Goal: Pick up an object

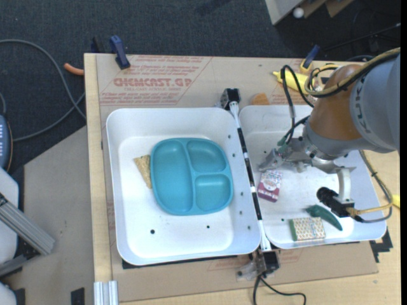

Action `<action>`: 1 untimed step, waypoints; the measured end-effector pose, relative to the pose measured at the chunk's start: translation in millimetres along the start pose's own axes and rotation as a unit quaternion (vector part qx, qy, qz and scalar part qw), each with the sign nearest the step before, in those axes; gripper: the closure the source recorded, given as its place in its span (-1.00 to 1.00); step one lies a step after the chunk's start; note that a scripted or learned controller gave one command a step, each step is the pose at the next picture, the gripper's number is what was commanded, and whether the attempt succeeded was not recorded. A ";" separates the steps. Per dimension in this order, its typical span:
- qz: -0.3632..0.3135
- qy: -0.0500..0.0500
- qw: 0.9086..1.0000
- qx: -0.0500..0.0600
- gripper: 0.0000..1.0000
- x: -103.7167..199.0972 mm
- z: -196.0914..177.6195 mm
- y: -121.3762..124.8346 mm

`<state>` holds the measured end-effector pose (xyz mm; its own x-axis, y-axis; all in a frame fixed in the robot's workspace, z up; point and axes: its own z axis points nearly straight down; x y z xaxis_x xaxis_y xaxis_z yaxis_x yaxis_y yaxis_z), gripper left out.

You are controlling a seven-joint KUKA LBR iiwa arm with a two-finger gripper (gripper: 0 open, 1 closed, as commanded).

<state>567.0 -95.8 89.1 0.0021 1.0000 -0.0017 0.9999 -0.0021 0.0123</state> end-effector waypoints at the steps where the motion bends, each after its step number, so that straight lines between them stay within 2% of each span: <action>1: 0.000 0.000 1.000 0.000 -1.00 1.3 -0.2 -7.7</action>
<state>559.3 -94.4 89.2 0.0024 1.0000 -0.0016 0.9999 -0.0024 0.0132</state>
